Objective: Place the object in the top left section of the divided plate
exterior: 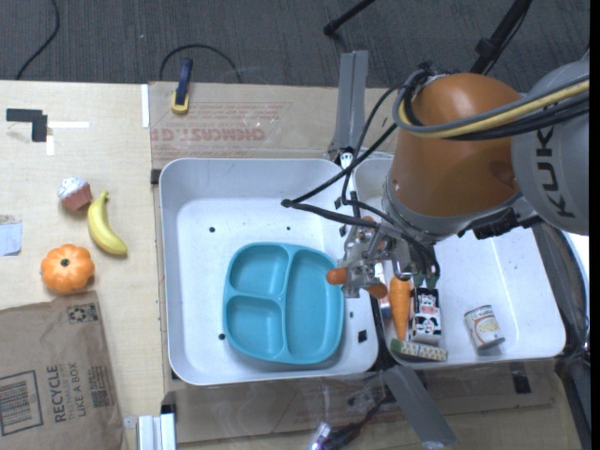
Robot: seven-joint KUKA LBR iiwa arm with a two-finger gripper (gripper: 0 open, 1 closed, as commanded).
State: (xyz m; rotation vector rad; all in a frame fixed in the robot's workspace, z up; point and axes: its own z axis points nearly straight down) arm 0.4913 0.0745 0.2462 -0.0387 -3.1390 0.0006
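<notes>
while the jaws (354, 272) sit at the teal divided plate (284, 303)'s right rim, you can't tell their state. a small orange object (336, 276) shows there; the top left section awaits filling.

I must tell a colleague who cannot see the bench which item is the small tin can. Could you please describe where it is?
Find the right white bin, under the grey and orange arm. Along its near side lie a carrot, a milk carton and, furthest right, the tin can. It alone is a short metal cylinder with a pale label, standing apart from the others.
</notes>
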